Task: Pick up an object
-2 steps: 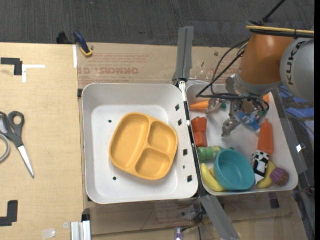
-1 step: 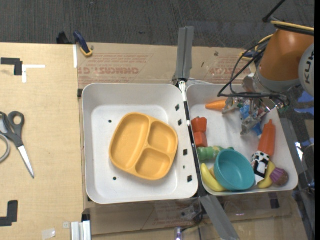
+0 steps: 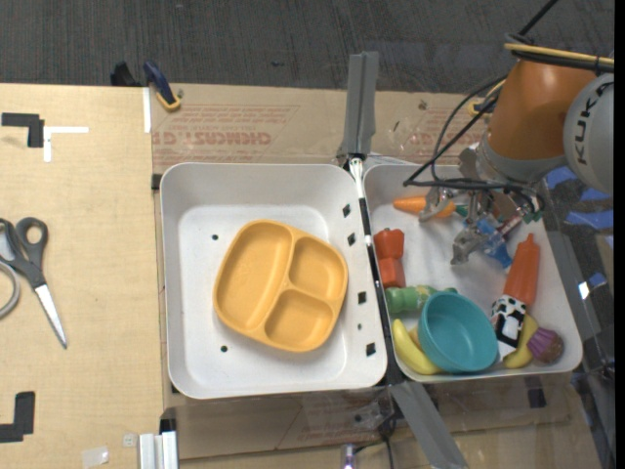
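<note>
A dark carpeted floor is seen beyond a cardboard-covered bench (image 3: 78, 262), on which scissors (image 3: 34, 272) are laid at the left. Two white bins are set side by side: the left bin (image 3: 186, 291) is occupied by a yellow divided plate (image 3: 281, 285), the right bin (image 3: 562, 291) by small toys. A teal bowl (image 3: 457, 332) is found at its front, with a yellow banana (image 3: 410, 352) touching it, an orange carrot (image 3: 523, 270) to its right and a red block (image 3: 390, 245) behind. The gripper (image 3: 474, 237) is poised over this bin's rear; whether it is spread or closed cannot be made out.
</note>
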`<act>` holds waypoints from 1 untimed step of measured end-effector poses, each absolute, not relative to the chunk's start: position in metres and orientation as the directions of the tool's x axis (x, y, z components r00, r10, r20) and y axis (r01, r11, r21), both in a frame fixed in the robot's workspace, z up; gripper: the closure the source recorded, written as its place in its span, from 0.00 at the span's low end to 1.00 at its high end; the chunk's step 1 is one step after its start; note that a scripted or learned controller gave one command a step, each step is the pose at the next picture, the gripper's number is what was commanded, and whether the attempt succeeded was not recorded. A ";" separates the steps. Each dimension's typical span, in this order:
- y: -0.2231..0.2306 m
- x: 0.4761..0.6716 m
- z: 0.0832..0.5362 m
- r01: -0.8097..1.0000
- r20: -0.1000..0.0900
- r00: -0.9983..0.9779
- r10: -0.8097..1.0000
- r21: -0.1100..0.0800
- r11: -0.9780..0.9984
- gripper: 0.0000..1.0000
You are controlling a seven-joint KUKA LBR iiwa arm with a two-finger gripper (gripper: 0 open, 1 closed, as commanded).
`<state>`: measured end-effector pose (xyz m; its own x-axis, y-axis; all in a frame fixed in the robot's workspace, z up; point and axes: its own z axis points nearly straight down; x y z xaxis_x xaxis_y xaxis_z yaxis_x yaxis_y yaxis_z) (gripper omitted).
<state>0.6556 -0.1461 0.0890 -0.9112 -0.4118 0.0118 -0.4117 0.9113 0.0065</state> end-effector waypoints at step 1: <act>-0.221 0.633 0.093 -0.354 -0.005 -0.935 -0.354 -0.001 0.935 0.00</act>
<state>0.6333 -0.2214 0.0929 -0.9354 -0.3536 -0.0050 -0.3536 0.9354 -0.0006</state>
